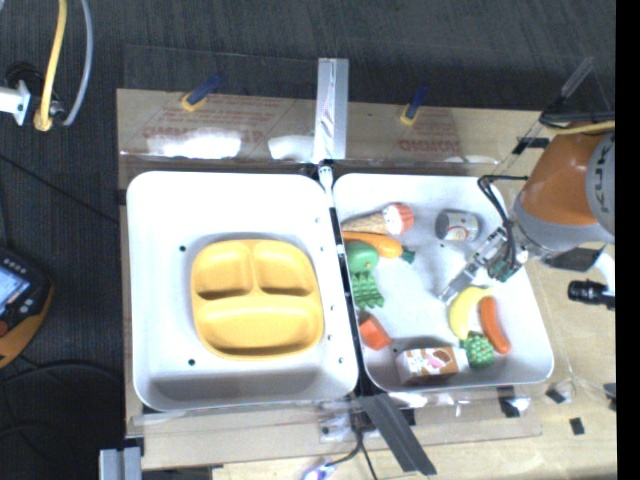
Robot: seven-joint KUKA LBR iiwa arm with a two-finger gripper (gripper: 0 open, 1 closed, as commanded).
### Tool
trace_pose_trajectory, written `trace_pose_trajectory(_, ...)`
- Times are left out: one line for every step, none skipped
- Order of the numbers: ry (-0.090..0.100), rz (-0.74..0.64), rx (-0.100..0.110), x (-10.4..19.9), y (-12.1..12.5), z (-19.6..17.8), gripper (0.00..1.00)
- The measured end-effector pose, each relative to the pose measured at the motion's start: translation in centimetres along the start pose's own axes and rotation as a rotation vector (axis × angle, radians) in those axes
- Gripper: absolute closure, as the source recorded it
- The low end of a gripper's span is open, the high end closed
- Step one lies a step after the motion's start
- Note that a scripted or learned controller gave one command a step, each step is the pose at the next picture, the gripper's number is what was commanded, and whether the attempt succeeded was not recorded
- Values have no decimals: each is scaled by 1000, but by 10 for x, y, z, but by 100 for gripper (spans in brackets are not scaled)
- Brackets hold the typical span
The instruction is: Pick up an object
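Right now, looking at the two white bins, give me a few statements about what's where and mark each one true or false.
1. The yellow compartment tray lies in the left white bin. True.
2. The small grey can stands in the left bin. False: it is in the right white bin.
3. The red sausage lies beside the yellow banana. True.
4. The gripper hangs over the yellow tray. False: it is over the right bin, near the banana.

Fixed overhead camera, slanted down on both bins [150, 268].
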State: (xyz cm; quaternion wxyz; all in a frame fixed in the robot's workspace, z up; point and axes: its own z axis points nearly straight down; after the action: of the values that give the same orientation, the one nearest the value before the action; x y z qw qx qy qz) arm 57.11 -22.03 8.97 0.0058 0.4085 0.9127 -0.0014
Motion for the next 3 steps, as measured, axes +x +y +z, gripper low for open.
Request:
trace_pose_trajectory(0,71,-1,67,-23,-1,0)
trace_pose_trajectory(-5,68,-4,66,-21,-12,100)
trace_pose_trajectory(-4,69,-3,66,-21,-12,0)
